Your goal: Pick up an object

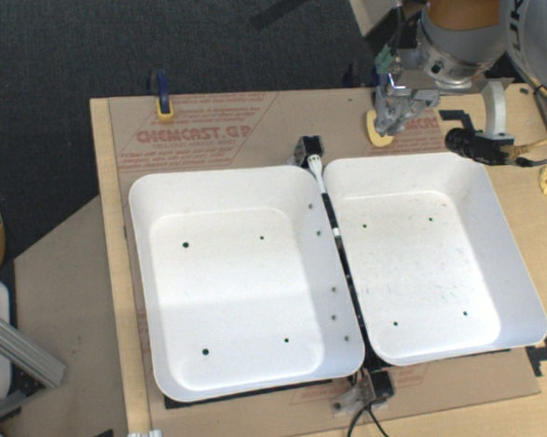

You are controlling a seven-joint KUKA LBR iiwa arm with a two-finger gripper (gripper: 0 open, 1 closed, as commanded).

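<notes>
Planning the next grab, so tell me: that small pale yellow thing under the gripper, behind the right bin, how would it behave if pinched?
The yellow thing looks small, so probably light. It lies low on the board, unlikely to tip. Its material is too blurred to judge stiffness.

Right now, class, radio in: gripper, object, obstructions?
Gripper beyond right bin, over the board. Pale yellow object beside its fingertips, not visibly held. Nothing obstructing.

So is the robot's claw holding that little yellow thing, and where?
Cannot be told. The gripper sits right at the small yellow object beyond the right bin, but the grip itself is too blurry to see.
</notes>
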